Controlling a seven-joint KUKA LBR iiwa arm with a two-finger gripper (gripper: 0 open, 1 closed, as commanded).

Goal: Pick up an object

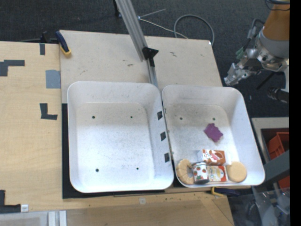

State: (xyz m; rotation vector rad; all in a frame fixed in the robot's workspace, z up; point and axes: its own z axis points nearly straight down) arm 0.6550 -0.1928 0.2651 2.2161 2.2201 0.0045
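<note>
The right bin (244, 108) holds a purple block (214, 132) near its middle. Along its near edge lie a red and white packet (214, 157), a small can with a red label (201, 173), a round tan cookie (184, 171) at the left and another tan disc (236, 172) at the right. My gripper (233, 75) hangs outside the bin, above the bench's far right corner, well away from all the objects. Its fingers are too small and blurred to read.
The left bin (75, 126) stands beside the right one. A slanted metal rail (134, 25) runs from the top down to the gap between the bins. A grey cable (193, 19) loops on the floor behind the bench. A blue and yellow clamp (63, 44) sits at the far left.
</note>
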